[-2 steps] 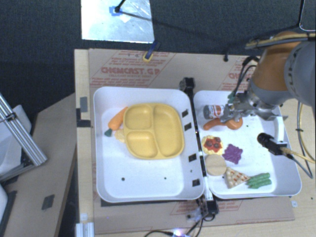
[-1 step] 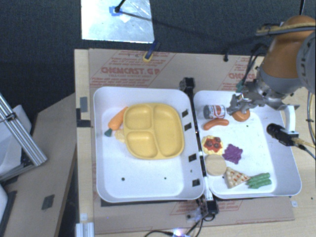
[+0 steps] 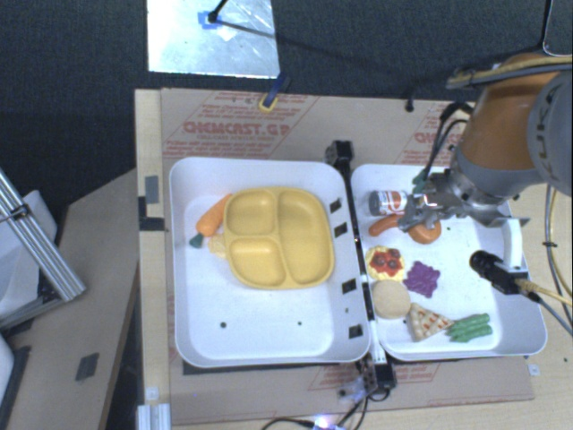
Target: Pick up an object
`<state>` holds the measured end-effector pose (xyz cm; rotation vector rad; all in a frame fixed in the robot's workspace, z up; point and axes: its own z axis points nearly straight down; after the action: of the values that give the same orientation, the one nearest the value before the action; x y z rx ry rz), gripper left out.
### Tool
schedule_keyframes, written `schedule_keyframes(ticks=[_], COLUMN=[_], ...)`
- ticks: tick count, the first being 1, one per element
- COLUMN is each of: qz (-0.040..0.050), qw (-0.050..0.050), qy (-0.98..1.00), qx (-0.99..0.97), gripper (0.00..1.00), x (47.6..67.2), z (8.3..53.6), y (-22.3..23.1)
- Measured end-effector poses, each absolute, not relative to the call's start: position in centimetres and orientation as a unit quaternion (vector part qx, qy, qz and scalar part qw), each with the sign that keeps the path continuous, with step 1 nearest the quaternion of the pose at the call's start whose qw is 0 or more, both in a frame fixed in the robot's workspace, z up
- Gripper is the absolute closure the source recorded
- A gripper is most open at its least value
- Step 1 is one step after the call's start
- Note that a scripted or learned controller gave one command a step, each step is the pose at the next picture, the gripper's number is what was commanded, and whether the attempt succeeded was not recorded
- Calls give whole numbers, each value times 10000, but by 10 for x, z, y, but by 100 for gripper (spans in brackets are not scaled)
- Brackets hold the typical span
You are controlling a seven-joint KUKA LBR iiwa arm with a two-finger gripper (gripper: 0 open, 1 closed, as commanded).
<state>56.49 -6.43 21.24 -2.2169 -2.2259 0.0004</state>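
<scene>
**Gripper low over the orange pieces in the right bin**

The gripper sits low at the upper left of the right bin, on the arm that reaches in from three o'clock. Whether it is spread or pressed together cannot be told from this angle.

Just at its seven o'clock lies a slim orange-red piece, and directly at six o'clock, touching or all but touching the gripper, a round orange piece. At nine o'clock, just beside it, lies a small can on its side, with a red and white label too small to read.

Further toward six o'clock are a round pizza toy, a purple bunch, a pale bun, a pizza slice and green beans.

The left bin holds a yellow divided plate, with a carrot touching its ten o'clock edge.

The cardboard under the bins carries red print that seems to read "QUIKCAST", though it is blurred.
</scene>
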Motion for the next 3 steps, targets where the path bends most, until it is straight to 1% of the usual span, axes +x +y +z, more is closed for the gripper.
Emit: schedule_keyframes(ticks=[1, 2, 3], qz=[0, -4, -12], qw=[8, 3, -7], qy=[-7093, -7092, -7082], qx=[-7049, -7050, -7061], gripper=[100, 100, 100], x=[525, 515, 507], z=[212, 217, 232], y=[-30, -19, -19])
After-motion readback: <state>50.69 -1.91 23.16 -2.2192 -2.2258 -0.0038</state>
